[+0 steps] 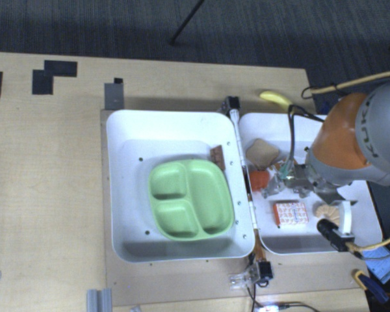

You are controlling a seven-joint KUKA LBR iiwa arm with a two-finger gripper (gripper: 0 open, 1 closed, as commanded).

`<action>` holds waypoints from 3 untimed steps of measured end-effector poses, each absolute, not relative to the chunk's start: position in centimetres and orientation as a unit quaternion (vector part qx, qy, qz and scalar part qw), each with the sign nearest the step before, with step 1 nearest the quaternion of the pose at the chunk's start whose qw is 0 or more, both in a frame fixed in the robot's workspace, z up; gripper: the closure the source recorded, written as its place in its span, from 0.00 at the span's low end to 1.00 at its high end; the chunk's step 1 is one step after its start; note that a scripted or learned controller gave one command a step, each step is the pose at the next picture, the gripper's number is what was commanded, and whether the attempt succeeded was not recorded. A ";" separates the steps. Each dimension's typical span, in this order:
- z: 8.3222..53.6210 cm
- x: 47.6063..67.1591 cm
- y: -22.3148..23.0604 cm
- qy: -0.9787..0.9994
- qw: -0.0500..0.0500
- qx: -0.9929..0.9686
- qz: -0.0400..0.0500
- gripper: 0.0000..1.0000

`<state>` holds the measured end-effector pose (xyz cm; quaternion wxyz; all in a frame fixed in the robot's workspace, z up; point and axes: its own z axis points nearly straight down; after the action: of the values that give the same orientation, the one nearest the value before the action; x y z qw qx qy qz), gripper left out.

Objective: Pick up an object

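Bench [45, 194], pale wood, w/ two white bins side by side. Left bin [127, 174] holds a green tray [190, 199], three compartments, lying flat near bin centre; a small brown piece [216, 154] sits just beyond the tray's far right corner, near the bin wall. Right bin [370, 223] lies under the arm [361, 138], grey w/ orange band, entering from the right and covering much of the bin's right half. Gripper [283, 176] sits low over the bin's middle, approx. above the clutter; it is too blurred and too masked by cables to tell how it stands. Objects in right bin, largest first: tan lump [263, 151], rounded, toward the far left corner, just beyond the gripper; box [290, 213], flat, white w/ red-orange print, just near-side of the gripper and apart from it; red item [259, 179], just left of the gripper, contact unclear; beige disc [323, 209], right of the box, partly under the arm. Nothing seen lifted. Yellow item [273, 97] lies on the bench beyond the right bin.
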<state>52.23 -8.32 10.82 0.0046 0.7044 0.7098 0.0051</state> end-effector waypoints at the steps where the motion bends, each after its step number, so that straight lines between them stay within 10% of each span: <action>1: 11.9 52.3 -8.2 0.711 0.005 0.703 0.006 1.00; 2: 11.8 52.3 -8.2 0.711 0.005 0.703 0.006 0.00; 3: 8.6 55.3 -9.2 0.709 0.001 0.705 0.002 0.00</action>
<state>55.27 -9.15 8.62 0.0007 0.7052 0.7090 0.0019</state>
